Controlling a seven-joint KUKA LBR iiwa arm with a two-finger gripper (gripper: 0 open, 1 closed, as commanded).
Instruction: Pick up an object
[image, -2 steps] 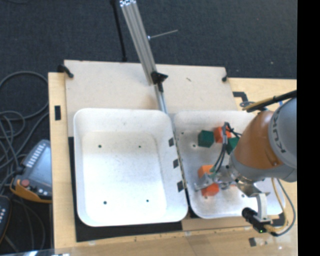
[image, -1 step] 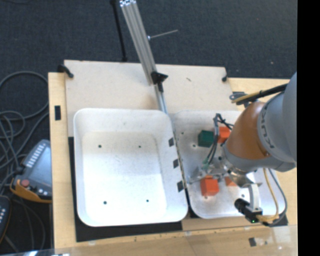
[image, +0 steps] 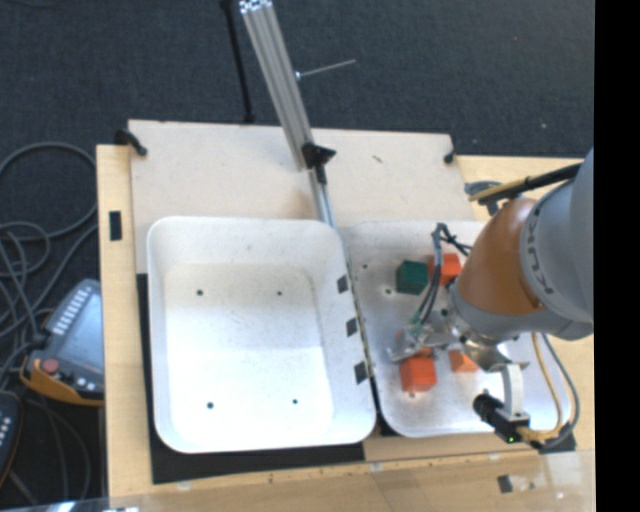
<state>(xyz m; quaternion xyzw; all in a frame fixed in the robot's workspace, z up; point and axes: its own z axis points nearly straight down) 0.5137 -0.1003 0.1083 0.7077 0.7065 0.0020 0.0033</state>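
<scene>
In the right bin (image: 392, 424) lie a green block (image: 410, 276), an orange block (image: 448, 266) beside it, a red-orange block (image: 418, 374) nearer the front, and a small orange piece (image: 462, 362) partly hidden under the arm. My gripper (image: 416, 346) hangs low inside this bin, just above and behind the red-orange block. The orange-banded wrist (image: 495, 275) covers the bin's right half. Nothing shows as lifted.
The left bin (image: 160, 250) stands next to the right one, their rims meeting at the middle. A slanted aluminium pole (image: 283, 90) rises behind the bins. Cables and a control pendant (image: 68, 345) lie off the bench to the left.
</scene>
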